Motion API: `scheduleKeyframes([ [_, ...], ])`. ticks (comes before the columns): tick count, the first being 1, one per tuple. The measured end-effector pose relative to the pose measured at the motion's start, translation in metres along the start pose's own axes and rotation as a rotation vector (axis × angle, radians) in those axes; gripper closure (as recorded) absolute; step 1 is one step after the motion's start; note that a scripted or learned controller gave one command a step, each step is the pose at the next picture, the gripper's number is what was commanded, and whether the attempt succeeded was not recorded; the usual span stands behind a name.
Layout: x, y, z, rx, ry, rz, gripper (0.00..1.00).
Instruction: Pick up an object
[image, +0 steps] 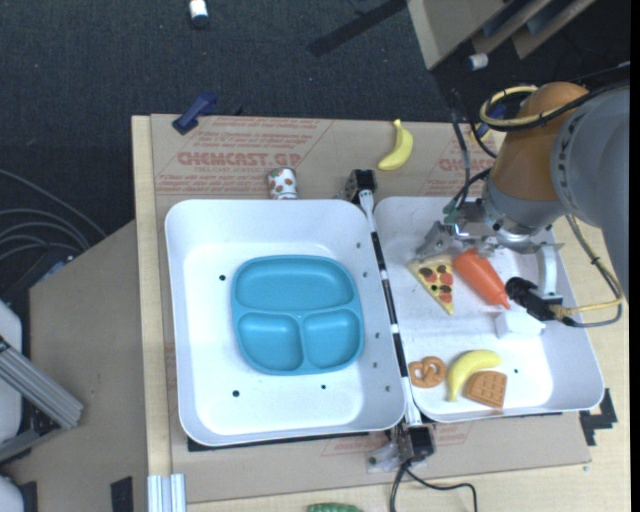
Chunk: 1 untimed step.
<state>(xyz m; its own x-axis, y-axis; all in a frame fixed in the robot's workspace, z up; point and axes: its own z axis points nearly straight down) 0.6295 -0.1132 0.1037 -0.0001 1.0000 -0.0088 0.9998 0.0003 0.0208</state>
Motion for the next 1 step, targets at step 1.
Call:
scheduleKeyframes([
  [1, -0.0030, 0.0367, 0.0198, 0.020, 0.009, -0.001, 0.00],
])
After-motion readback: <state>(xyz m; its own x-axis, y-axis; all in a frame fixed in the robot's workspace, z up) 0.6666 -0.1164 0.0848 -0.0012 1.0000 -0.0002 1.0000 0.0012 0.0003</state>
